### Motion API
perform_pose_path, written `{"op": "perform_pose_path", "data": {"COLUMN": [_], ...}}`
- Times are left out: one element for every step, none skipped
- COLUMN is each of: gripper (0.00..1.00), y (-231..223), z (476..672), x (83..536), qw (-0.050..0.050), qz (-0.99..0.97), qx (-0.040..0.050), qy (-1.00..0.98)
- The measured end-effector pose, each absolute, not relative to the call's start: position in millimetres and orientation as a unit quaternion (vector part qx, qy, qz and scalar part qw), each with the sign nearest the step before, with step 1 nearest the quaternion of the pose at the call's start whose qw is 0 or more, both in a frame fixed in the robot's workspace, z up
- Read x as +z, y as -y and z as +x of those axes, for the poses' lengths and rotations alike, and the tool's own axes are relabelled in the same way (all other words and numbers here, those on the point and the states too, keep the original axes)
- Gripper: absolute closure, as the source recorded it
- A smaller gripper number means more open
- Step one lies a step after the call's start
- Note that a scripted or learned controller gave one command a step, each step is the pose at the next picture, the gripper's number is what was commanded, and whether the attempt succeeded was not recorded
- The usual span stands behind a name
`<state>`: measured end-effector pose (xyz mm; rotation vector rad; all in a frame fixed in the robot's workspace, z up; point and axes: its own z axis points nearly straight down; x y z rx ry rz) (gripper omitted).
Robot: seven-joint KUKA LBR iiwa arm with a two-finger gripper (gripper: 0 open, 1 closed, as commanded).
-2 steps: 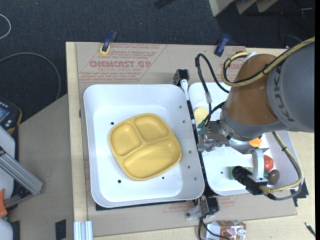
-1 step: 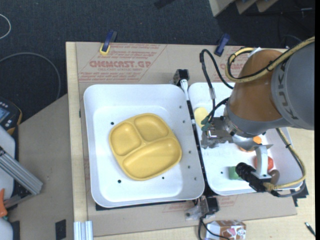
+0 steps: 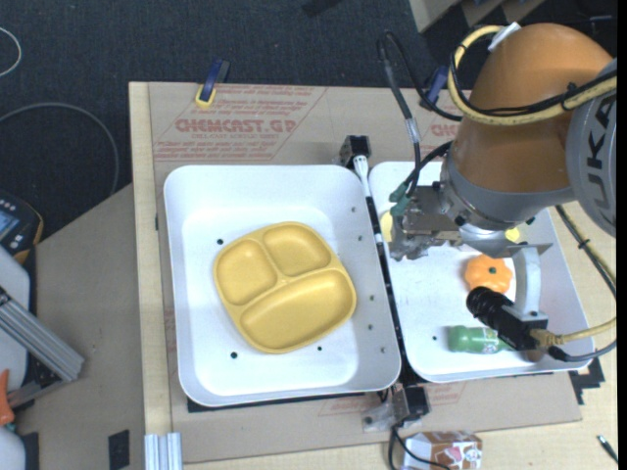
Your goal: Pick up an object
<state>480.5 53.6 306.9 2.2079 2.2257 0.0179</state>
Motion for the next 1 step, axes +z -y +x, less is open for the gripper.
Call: {"op": "perform_pose_path", "data": {"gripper": [1.00], "y": [-19.5], "z": [479.1], "x": [278.0], "qw": [-0.001], "qz": [0.709], "qx": [-0.0015], "qy": [-0.706]}}
